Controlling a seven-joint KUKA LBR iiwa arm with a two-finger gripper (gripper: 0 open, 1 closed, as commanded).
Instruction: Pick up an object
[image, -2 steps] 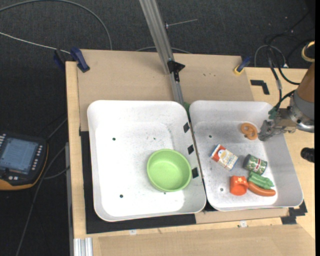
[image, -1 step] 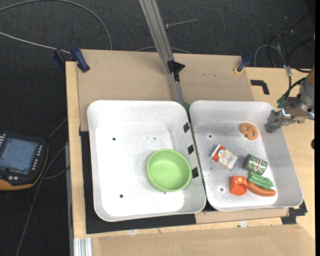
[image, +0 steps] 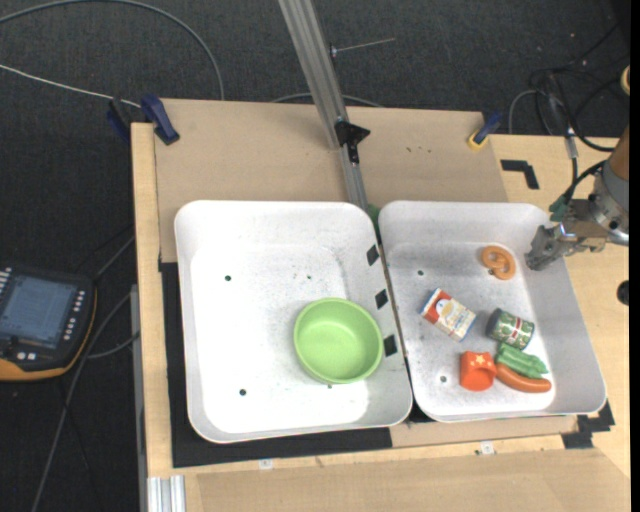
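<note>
- Camera view: the tool hangs over the right bin's far right rim; whether it is released or clenched, I cannot tell.
- Nearest target: a small orange pretzel-like ring, lying flat just beside the tool.
- Risk, as I judge it: descending here could strike the rim, or pinch the low ring poorly and skid it away.
- Farther off: carton, can, green bowl.

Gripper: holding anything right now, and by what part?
Nothing held. The gripper sits at the right bin's far right edge, apart from the pretzel, the nearest item; nothing shows between its jaws.
</note>
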